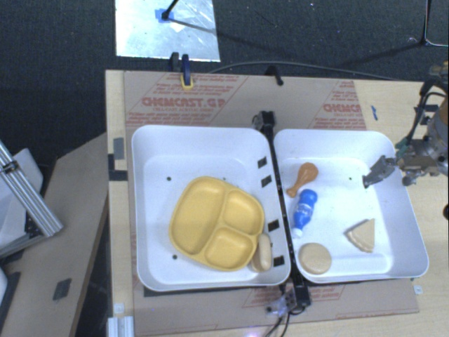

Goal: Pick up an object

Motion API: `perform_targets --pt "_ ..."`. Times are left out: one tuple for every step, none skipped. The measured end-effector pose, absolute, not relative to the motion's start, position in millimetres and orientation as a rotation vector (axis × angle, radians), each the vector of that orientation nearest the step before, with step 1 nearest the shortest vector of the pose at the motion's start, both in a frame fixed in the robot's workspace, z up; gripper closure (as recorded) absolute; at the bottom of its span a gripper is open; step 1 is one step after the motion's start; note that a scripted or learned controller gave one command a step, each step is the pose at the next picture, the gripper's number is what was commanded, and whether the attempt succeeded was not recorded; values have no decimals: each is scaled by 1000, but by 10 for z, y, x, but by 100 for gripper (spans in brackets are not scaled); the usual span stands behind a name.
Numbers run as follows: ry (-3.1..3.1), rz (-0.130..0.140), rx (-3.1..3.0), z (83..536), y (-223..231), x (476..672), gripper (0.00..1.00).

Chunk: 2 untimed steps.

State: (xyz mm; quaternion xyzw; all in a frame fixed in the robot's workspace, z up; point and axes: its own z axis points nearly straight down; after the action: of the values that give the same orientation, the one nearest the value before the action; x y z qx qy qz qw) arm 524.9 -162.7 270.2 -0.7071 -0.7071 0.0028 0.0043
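The bench (351,97) carries two shallow white bins side by side, the left bin (151,188) and the right bin (403,248), their inner walls touching along a dark seam. A yellow divided plate (210,220) with three compartments lies in the left bin, toward its near right part, slightly turned. The arm (436,128) enters from the right edge, above the far right corner of the right bin, and its gripper (379,170) hangs over the bin's right wall area with dark fingers pointing left; nothing shows between them, and how far the jaws stand apart cannot be told. In the right bin, a blue bottle (304,211) with a white cap lies near the left wall, tilted, with a tan drumstick (302,178) just beyond it on the far side. A round tan bun (315,258) sits at the near left of that bin, close to the bottle's near end. A tan wedge-shaped piece (362,235) lies to the right of the bun, well apart from the gripper. A small beige oblong piece (262,252) rests in the left bin against the plate's near right edge.
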Motion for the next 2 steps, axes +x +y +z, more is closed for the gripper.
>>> perform_targets --pt "-2226 -1 -2219 2761 -1622 5271 0" --pt "-2220 3 -2218 2193 -1713 5251 0"
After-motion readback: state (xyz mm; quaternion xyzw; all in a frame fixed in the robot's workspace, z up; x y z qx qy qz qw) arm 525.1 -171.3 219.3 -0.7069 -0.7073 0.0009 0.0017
